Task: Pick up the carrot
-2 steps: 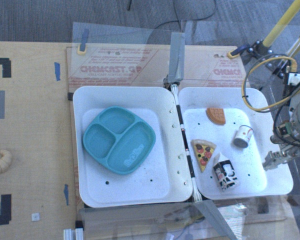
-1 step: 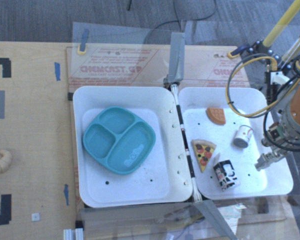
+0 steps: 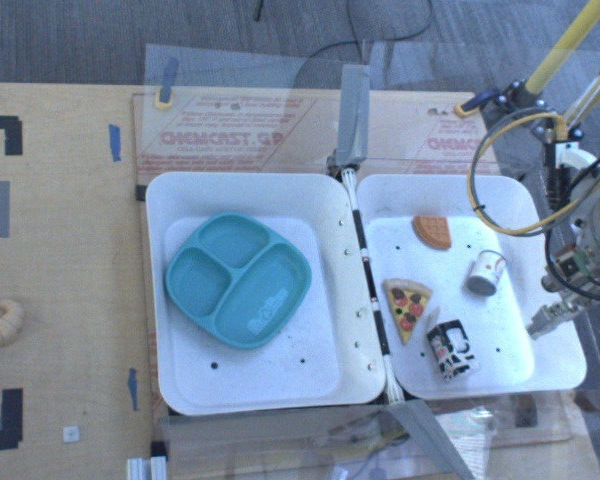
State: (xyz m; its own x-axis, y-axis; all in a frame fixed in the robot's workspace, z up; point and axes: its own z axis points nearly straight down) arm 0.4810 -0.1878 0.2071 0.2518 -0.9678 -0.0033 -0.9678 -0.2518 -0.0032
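An orange, rounded toy piece (image 3: 432,232), possibly the carrot, lies near the back of the right bin (image 3: 510,373). My gripper (image 3: 550,317) hangs over the right bin's right rim, well to the right of and in front of the orange piece and apart from it. The grey arm and its looped yellow cable (image 3: 500,183) rise above it at the right edge of the view. Nothing shows in the gripper.
A toy pizza slice (image 3: 407,306), a small silver can (image 3: 485,272) and a black-and-white object (image 3: 450,349) also lie in the right bin. A teal divided plate (image 3: 238,280) sits in the left bin (image 3: 180,388). A croissant (image 3: 0,325) rests on the bench, far left.
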